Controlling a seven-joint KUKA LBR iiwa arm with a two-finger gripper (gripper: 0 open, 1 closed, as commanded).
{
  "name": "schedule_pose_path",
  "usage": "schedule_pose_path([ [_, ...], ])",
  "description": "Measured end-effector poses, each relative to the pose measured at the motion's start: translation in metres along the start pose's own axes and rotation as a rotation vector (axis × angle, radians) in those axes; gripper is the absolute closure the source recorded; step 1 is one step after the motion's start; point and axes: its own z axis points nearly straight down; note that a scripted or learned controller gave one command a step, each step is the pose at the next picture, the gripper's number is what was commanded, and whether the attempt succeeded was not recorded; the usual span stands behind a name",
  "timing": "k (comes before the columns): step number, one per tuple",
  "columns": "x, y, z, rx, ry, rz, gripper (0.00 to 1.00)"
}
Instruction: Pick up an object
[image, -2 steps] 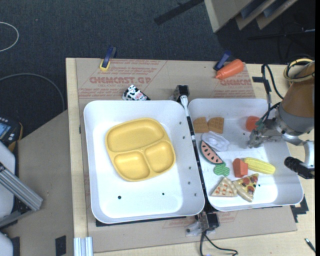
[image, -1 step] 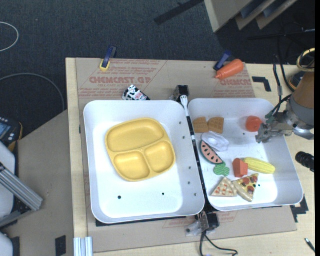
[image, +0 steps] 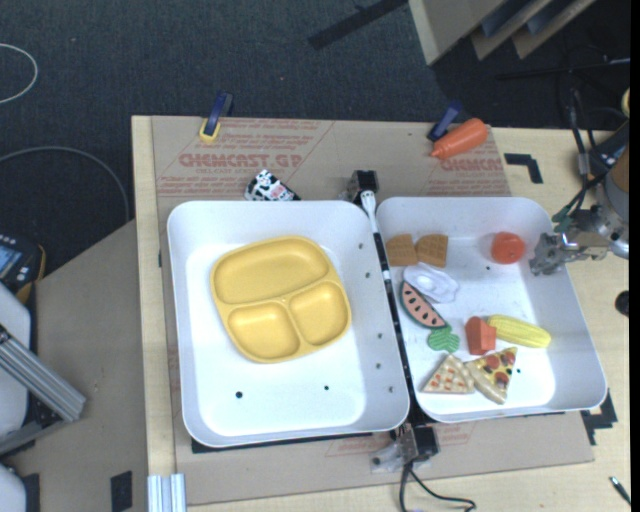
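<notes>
The right bin holds several toy foods: a red tomato, two brown crackers, a watermelon slice, a white piece, a green piece, a red block, a yellow corn cob and two pizza slices. My gripper hangs at the bin's right rim, just right of the tomato and apart from it. Nothing shows between its tips.
The left bin carries a yellow divided plate. On the bench behind the bins lie an orange carrot, a small black-and-white toy and a blue and yellow clamp.
</notes>
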Motion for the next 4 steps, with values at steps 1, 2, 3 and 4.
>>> schedule_pose_path([
  [1,0.000,0.001,-0.035,0.000,0.000,-0.002,1.00],
  [2,0.047,0.023,-0.036,0.001,0.002,-0.006,1.00],
  [3,0.100,0.031,-0.045,0.000,0.003,-0.007,1.00],
  [4,0.150,0.029,-0.040,0.007,0.004,-0.006,1.00],
])
